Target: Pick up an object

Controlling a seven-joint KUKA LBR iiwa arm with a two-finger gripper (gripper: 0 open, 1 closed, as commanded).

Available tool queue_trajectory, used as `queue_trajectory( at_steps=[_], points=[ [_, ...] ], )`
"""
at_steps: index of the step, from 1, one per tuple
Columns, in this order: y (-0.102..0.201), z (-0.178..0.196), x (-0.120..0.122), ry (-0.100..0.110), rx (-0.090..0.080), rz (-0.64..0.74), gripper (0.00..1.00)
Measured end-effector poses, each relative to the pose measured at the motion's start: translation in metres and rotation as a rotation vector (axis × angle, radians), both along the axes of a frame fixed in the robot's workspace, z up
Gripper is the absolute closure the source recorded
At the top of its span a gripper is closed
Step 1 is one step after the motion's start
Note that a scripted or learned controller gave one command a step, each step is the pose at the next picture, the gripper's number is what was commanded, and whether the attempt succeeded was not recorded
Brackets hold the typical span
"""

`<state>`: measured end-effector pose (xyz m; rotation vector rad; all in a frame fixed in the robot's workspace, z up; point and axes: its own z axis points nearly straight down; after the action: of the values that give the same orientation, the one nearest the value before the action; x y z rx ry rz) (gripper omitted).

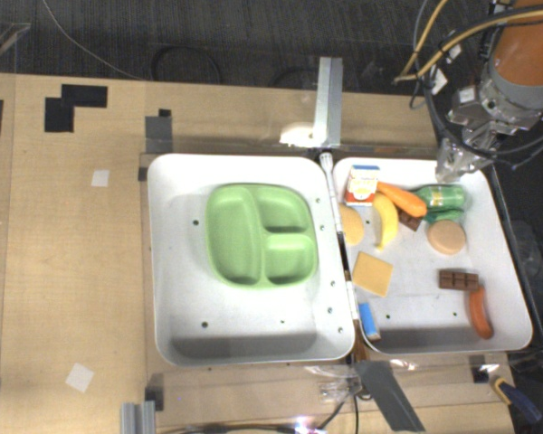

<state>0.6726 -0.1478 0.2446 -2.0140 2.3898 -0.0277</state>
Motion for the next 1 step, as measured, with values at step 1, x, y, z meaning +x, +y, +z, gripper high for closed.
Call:
queue_trajectory(
  at_steps=[1],
  points=[
    [-0.0126, -0.0539, -0.0433, 0.018, -0.001, 0.467, 1.00]
  ],
)
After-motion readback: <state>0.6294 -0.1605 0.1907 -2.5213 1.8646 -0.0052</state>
